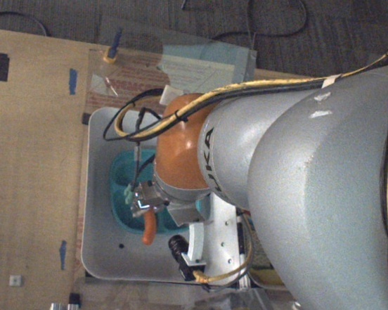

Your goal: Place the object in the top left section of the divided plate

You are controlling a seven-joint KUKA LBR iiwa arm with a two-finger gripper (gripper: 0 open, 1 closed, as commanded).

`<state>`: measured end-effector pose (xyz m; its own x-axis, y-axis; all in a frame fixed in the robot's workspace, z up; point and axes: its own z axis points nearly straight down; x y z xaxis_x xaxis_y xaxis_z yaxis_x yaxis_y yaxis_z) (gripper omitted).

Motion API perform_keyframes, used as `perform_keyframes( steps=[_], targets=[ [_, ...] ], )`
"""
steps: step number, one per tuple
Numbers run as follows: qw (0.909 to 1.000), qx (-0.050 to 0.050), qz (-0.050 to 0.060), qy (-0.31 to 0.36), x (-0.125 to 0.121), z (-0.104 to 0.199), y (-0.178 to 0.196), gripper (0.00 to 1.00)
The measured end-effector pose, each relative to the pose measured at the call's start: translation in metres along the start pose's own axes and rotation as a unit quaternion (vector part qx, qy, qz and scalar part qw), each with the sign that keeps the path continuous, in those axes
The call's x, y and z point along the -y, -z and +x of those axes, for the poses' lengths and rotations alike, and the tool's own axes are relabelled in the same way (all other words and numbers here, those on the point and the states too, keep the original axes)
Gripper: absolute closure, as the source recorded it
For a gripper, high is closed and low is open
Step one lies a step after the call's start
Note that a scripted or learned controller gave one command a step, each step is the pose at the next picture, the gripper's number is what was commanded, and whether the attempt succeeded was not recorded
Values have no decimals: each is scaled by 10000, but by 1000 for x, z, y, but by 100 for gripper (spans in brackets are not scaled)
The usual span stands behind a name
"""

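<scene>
Mostly hidden under the arm (305, 172): teal divided plate (121, 184), centre-left. Orange, slender object (148, 231) below gripper (141, 204); finger state untellable.

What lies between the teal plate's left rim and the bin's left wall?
Bare white bin floor separates the teal divided plate from that wall, seen in the camera view.

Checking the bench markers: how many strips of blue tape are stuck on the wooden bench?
3 visible: one blue tape strip left of the white bin, one near its lower left corner, one above it. The arm may hide others.
</scene>
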<state>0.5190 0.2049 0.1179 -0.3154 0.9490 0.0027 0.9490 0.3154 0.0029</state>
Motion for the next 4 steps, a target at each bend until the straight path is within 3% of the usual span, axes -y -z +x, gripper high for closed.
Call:
perform_keyframes(
  steps=[1,2,3,4],
  targets=[
    [9968,6,14,805,8,5,0,100],
    [9999,16,14,138,47,-19,116,100],
    [9976,18,7,697,-26,-10,142,100],
    [9988,13,25,481,-54,-1,50,100]
  ],
)
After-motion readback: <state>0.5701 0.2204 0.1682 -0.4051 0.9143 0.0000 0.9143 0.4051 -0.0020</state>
